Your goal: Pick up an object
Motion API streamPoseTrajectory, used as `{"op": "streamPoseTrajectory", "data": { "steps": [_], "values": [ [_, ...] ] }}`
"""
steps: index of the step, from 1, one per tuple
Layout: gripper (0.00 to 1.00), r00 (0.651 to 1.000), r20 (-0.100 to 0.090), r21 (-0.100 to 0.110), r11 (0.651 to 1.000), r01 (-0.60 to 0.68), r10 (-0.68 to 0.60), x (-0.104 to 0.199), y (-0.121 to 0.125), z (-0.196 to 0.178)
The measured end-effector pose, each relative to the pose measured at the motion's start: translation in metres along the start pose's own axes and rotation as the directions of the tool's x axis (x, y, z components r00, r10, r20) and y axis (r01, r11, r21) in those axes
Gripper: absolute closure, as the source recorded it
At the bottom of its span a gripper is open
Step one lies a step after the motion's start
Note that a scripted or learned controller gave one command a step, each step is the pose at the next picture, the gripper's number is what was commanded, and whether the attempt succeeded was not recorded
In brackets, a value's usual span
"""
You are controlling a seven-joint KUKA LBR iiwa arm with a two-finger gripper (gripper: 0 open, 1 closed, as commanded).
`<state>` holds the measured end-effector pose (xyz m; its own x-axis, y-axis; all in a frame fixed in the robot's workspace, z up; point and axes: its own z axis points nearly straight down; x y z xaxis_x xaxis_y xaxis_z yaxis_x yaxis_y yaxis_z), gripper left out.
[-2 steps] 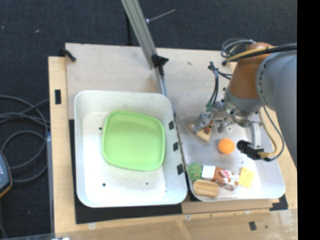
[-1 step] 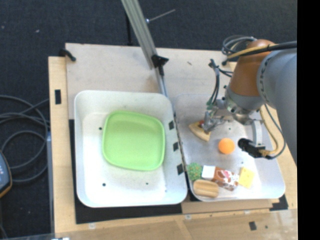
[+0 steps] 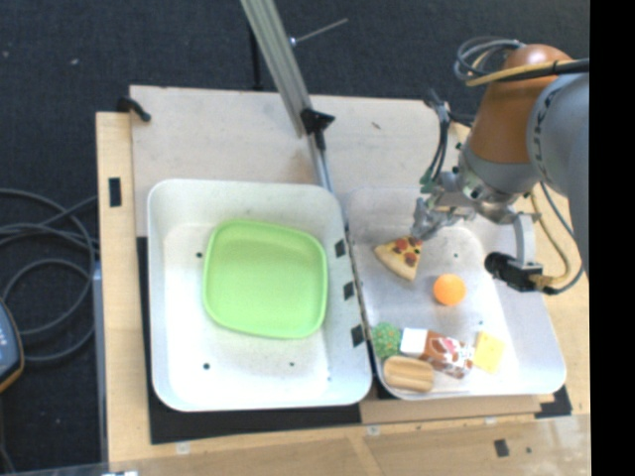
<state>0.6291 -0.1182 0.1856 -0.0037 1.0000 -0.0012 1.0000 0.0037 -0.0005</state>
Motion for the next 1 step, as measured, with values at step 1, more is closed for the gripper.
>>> {"op": "streamPoseTrajectory", "data": {
  "steps": [1],
  "values": [
    [1.0, 1.0, -0.001, 0.004, 1.0, 0.0, 0.0, 0.0011, 0.0008, -0.017]
  ]
}}
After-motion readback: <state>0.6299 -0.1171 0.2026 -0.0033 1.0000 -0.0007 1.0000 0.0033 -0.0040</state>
